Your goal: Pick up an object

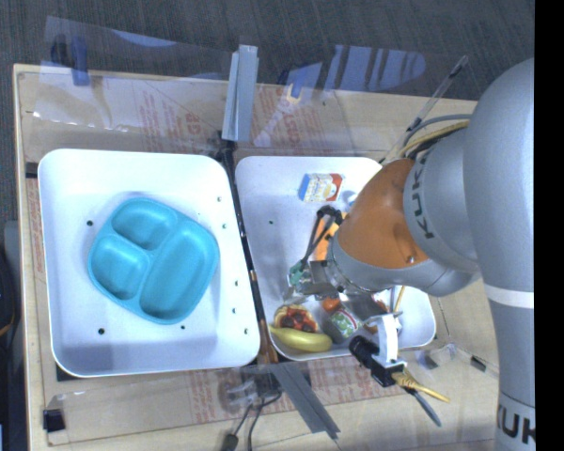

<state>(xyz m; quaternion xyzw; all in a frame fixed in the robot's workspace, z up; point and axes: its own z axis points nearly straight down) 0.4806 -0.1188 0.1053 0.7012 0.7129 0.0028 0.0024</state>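
The grey arm (470,205) runs out of the picture at the right and covers much of the right bin (273,195), hiding its far side and whatever lies beneath the orange band; the gripper (343,308) is buried among small objects too blurred to name, beside a banana (301,339) half hidden

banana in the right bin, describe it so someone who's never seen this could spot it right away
Start at the right bin, the white one the grey arm reaches into, and go to its near edge. The banana lies there on its side, below a dark red and black item. It is the long curved yellow thing in that cluster; the pieces beside it are smaller and reddish or green.
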